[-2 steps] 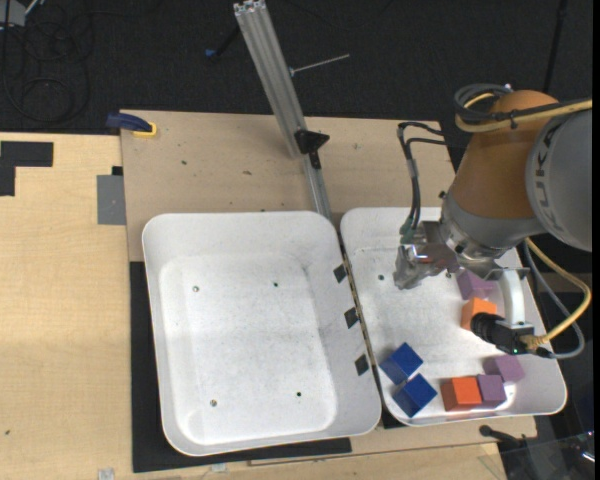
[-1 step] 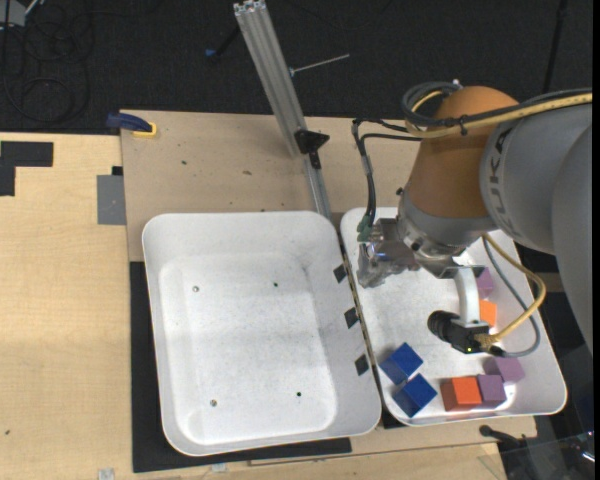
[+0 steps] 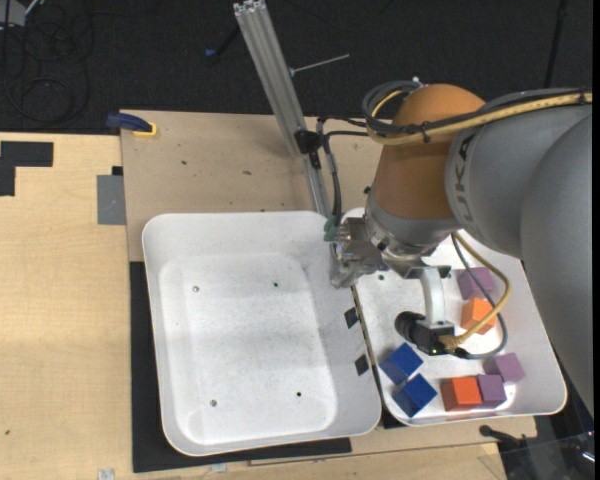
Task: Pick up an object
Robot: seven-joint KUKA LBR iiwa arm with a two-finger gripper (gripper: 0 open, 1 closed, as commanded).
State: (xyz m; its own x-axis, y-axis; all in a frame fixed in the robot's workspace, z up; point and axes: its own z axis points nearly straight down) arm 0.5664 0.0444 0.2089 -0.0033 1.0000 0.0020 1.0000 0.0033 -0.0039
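Camera view, from above the bench [image 3: 210, 158]: your gripper [image 3: 344, 266] hangs at the upper left corner of the right bin [image 3: 546, 400], hard against the wall it shares with the left bin [image 3: 160, 240]. Every candidate for the pick lies well apart from it, along the right bin's lower and right-hand sides.

The likeliest failure, as you would judge it from here, is a close on nothing. No block shows under the gripper, and a descent at this spot would meet bare bin floor or the rim itself. A strike on the rim could shove the bins.

A second risk waits among the blocks. The two blue cubes [image 3: 402, 360] [image 3: 416, 395] touch or nearly touch, and the orange block [image 3: 462, 392] sits flush against a purple block [image 3: 492, 388]. A grasp there could wedge on two pieces or push one aside. The purple block by the far wall [image 3: 475, 284] and the orange wedge [image 3: 478, 314] just below it are partly hidden behind the wrist.

The arm reaches in from the right, its grey link sweeping over the right bin and its orange band [image 3: 425, 153] above a wrist that points down. A slanted aluminium rail [image 3: 275, 78] stands close beside the gripper, so watch that clearance. Whether the gripper is spread or closed, you cannot tell from this angle.
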